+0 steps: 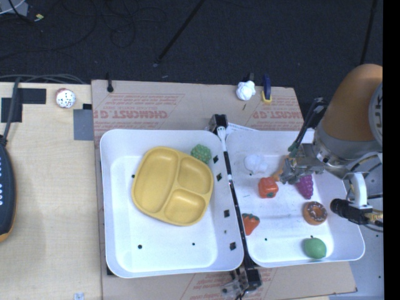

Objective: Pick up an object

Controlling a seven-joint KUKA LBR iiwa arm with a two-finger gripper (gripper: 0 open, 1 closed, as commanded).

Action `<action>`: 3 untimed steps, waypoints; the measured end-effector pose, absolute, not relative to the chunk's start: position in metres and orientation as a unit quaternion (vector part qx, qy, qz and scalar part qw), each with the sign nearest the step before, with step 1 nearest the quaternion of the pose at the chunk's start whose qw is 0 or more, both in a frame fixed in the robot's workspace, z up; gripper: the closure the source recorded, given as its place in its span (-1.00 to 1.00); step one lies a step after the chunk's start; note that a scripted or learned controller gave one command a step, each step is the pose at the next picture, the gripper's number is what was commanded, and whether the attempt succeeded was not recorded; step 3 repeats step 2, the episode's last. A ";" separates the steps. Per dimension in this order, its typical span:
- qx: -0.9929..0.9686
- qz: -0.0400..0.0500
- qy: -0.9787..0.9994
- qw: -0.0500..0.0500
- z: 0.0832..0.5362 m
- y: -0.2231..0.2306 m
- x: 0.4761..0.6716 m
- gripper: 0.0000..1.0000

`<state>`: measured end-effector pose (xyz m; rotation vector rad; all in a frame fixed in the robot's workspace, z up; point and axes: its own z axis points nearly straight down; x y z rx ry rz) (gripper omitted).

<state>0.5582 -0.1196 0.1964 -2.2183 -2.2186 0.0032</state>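
Note:
My gripper hangs low over the right bin, just right of a red pepper and left of purple grapes. A white object lies to its left. The same bin holds a donut, a green lime and a red strawberry-like piece by the divider. No object shows between the fingers.
The left bin holds a yellow divided plate with a green broccoli piece at its far edge. A white crumpled item and a blue-yellow clip lie on the cardboard behind the bins.

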 end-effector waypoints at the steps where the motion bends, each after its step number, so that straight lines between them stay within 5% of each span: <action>1: -0.706 -0.002 -0.708 -0.001 0.298 -0.080 0.521 1.00; 2: -0.704 -0.005 -0.710 -0.002 0.400 -0.002 0.490 1.00; 3: -0.704 -0.005 -0.710 -0.002 0.400 -0.002 0.490 1.00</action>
